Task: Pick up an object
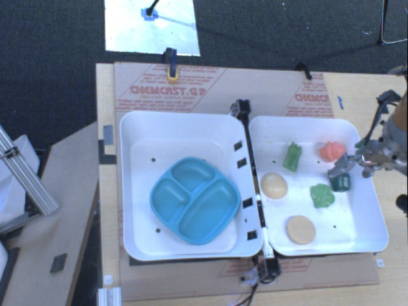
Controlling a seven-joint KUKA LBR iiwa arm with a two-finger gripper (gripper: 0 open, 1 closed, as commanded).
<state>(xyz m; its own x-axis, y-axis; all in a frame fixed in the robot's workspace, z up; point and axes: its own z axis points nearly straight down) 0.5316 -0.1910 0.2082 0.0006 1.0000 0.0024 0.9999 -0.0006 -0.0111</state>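
The right bin (366, 225) holds several small objects: a green piece (292, 156), an orange-red piece (331, 150), a cream ball (274, 185), a light green lumpy piece (322, 195) and a tan disc (300, 229). My gripper (345, 169) reaches in over the bin's right wall, hanging low just right of the orange-red piece. A small dark green object (342, 183) sits directly beneath the gripper tip, touching or very close to it. I cannot tell whether it is gripped.
The left bin (137, 139) holds a blue divided plate (194, 199). A black divider strip (248, 171) runs between the bins. Both bins rest on a cardboard sheet (191, 88), with a yellow clamp (172, 69) at its back edge.
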